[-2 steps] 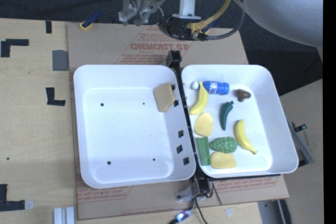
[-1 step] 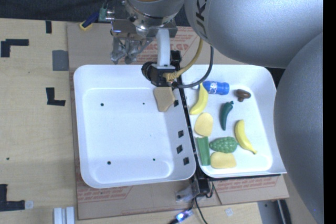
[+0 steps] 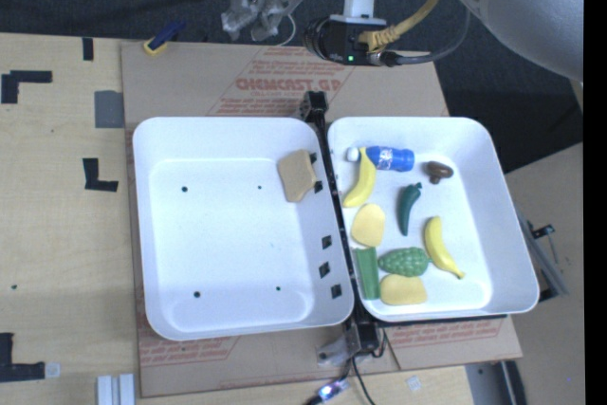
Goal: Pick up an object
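Overhead view of the worktop (image 3: 57, 204) with two shallow white bins set side by side. The arm reaches in from the right, and its gripper (image 3: 258, 14) hangs high above the far edge of the cardboard sheet (image 3: 228, 95), well apart from both bins; whether the jaws are open or closed cannot be told, and nothing shows between them. The right bin (image 3: 493, 204) holds the candidate objects, crowded toward its left wall: a blue bottle (image 3: 389, 158), a small brown piece (image 3: 438, 172), a banana (image 3: 360, 180) lying along the divider, a dark green pepper (image 3: 408, 207), a second banana (image 3: 441, 247), a round yellow piece (image 3: 368, 225), a knobbly green item (image 3: 403, 261), a thin green cucumber-like stick (image 3: 367, 270) and a yellow lump (image 3: 403, 290). The left bin (image 3: 190, 299) carries a single tan block (image 3: 298, 175) leaning against its sloped right wall. The tight clustering probably makes the isolated objects, such as the second banana, the easier picks. No grasp has begun.
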Tool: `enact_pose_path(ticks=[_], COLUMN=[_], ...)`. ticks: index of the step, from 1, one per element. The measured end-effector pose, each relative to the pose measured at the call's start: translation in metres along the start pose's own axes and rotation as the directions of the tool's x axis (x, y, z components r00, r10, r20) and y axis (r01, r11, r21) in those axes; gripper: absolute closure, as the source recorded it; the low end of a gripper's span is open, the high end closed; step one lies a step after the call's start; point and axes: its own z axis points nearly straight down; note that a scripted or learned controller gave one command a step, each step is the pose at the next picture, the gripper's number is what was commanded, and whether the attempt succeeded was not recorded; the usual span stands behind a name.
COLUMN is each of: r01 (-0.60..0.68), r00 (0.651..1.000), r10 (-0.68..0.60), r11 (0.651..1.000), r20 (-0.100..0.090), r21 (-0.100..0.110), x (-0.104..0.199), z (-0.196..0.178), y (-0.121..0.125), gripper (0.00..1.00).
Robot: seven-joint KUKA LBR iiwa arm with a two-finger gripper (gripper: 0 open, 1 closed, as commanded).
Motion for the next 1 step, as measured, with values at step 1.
enact_pose_path(ticks=[1], r01=[-0.007], r00=[1.000], r10=[0.006], r11=[1.000], r20=[0.014], r21=[0.031], x=[-0.0304], z=[0.1344], y=[0.0048], gripper=[1.00])
